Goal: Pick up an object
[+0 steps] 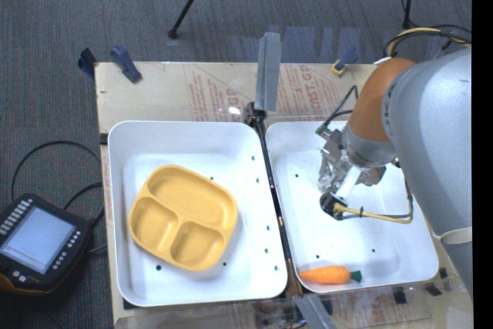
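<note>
An orange toy carrot (330,275) with a green top lies at the front edge of the right bin (308,239). A yellow divided plate (183,216) rests in the left bin (131,142). My gripper (333,179) hangs over the middle of the right bin, well behind the carrot and apart from it. Nothing shows between its fingers.
A teach pendant (35,243) lies on the floor to the left of the bench. Blue clamps (123,62) sit at the bench's back left corner. A grey upright post (268,73) stands behind the seam between the bins.
</note>
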Available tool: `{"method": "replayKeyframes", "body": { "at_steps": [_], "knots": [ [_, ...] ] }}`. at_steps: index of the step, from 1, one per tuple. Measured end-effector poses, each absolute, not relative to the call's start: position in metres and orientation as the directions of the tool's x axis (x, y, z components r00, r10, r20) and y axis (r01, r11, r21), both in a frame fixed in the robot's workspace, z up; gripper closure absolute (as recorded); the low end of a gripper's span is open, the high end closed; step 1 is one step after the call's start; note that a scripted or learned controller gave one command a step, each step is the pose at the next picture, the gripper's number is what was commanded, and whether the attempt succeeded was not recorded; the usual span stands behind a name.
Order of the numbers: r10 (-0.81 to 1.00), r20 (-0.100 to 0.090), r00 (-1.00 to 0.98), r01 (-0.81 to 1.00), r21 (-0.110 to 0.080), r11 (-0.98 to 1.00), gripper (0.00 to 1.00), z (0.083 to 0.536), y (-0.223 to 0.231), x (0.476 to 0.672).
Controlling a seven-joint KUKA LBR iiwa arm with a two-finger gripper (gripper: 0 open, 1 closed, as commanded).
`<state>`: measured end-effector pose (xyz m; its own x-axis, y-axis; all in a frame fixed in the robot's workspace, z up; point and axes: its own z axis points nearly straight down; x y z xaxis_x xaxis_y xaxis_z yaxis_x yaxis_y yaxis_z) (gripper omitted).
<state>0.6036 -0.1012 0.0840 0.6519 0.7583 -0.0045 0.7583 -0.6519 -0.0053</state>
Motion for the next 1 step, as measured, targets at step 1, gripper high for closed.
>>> {"method": "replayKeyframes", "body": {
  "at_steps": [1],
  "knots": [
    [0.895, -0.002, 0.445, 0.895, -0.008, -0.445, 1.00, 0.1578, -0.1481, 0.5577]
  ]
}}
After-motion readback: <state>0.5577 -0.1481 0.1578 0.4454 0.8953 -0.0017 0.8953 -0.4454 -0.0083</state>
